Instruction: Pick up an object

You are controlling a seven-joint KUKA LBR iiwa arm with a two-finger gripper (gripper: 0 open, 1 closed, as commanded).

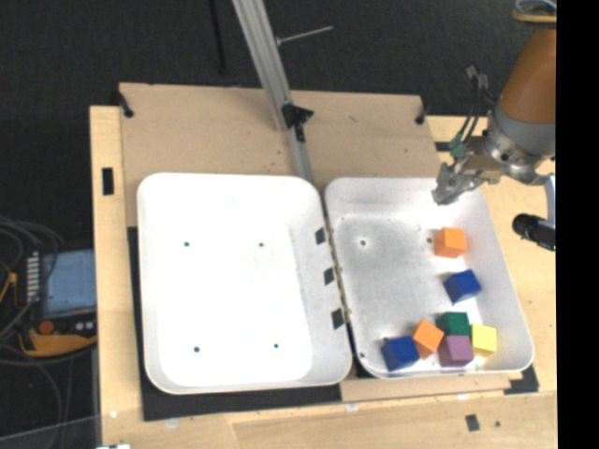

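The hand (pixel 447 191) hangs over the far right corner of the right bin (pixel 374 279), tipped down toward the bin floor; whether it is apart or together cannot be told from this slant, and nothing shows in it. Every candidate for the pick lies loose in that bin. An orange cube (pixel 450 241) sits nearest, just in front of the hand by the right wall, with a blue cube (pixel 461 285) a little nearer the front along the same wall. At the front right corner a cluster crowds together: a second blue cube (pixel 401 352), a second orange cube (pixel 429 336), a green cube (pixel 456 323), a purple cube (pixel 456 349) and a yellow cube (pixel 484 339), several of them touching. The left bin (pixel 234 279) sits alongside on the bench (pixel 215 129). By this evidence the task is barely begun: no cube is lifted, and the choice, descent, grasp and raise are all left.
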